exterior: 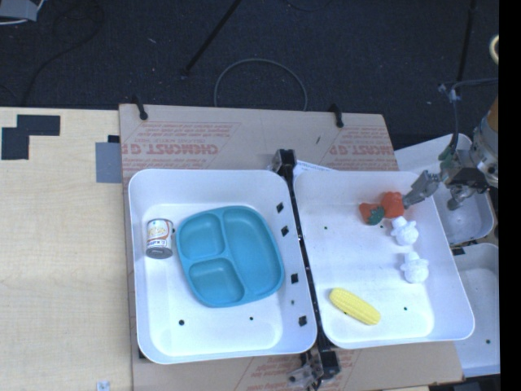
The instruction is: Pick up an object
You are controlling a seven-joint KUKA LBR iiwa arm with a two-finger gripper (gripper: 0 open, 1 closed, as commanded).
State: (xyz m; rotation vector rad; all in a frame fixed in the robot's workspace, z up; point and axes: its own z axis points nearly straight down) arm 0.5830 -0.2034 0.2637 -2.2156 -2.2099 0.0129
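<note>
The cardboard sheet (252,141) under the bins carries red printing along its far edge, seen upside down and mirrored, so no word reads with certainty. The small can (159,238) in the left bin (155,324) wears a label too small to read; it stands just left of the blue divided plate (229,255). In the right bin (440,320) lie an orange-and-green toy (383,208) at the far side, two white crumpled lumps (404,233) (414,268) near it, and a yellow corn cob (354,306) at the near side. The gripper (423,187) hangs over the right bin's far right corner, beside the orange toy; whether its jaws are spread or closed cannot be told.
</note>
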